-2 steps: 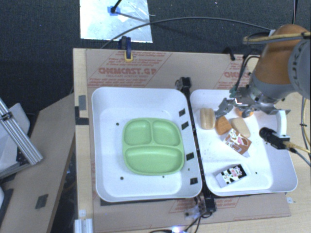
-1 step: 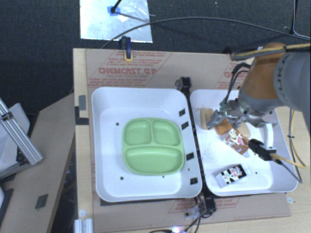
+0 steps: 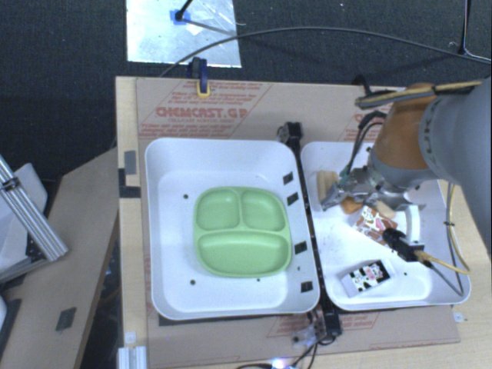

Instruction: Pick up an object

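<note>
Nearest to us in the right bin (image 3: 336,243), at about 6 o'clock on its floor, lies a small black-and-white box (image 3: 367,276), flat and slightly askew, apart from everything else. Beyond it, near the bin's middle, a patterned packet (image 3: 372,221) lies just below the wrist. The gripper (image 3: 336,197) hangs low at about 10 o'clock in this bin, close to the wall shared with the other bin; we cannot tell whether it is open or closed, and we see nothing clearly held in it. An orange-brown piece (image 3: 353,204) sits right against it at its 4 o'clock, and a tan piece (image 3: 328,181) lies just past it at 11 o'clock, near the bin's far left corner. The grey arm (image 3: 457,137), with its orange band (image 3: 403,138), comes in from 3 o'clock. In the left bin (image 3: 173,206) a green divided plate (image 3: 244,231) rests flat at the centre. Farther off, at 12 o'clock, a printed cardboard sheet (image 3: 207,110) runs under both bins with a blue clamp (image 3: 201,74) on its far edge, and beyond that a silvery sheet (image 3: 181,21) lies on the dark floor.
</note>
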You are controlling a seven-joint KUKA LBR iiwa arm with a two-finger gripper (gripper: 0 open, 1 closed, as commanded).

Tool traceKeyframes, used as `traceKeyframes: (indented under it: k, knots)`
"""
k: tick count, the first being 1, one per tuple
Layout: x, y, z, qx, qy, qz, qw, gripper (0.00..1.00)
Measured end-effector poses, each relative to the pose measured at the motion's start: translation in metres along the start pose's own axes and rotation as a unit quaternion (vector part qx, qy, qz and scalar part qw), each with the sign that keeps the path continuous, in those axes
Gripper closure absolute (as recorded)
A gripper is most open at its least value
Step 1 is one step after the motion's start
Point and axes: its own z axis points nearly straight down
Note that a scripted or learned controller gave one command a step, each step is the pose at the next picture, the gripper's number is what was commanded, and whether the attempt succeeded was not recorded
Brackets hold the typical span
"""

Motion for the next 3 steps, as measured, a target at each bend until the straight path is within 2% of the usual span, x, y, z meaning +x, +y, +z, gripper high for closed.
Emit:
traceKeyframes:
  k: [1,2,3]
  knots:
    - [-0.002,0.004,-0.015,-0.007,-0.003,0.001,1.0,1.0]
    - [-0.006,0.015,-0.066,0.001,0.002,-0.002,1.0,1.0]
    - [-0.012,0.026,-0.123,0.0,0.002,-0.002,1.0,1.0]
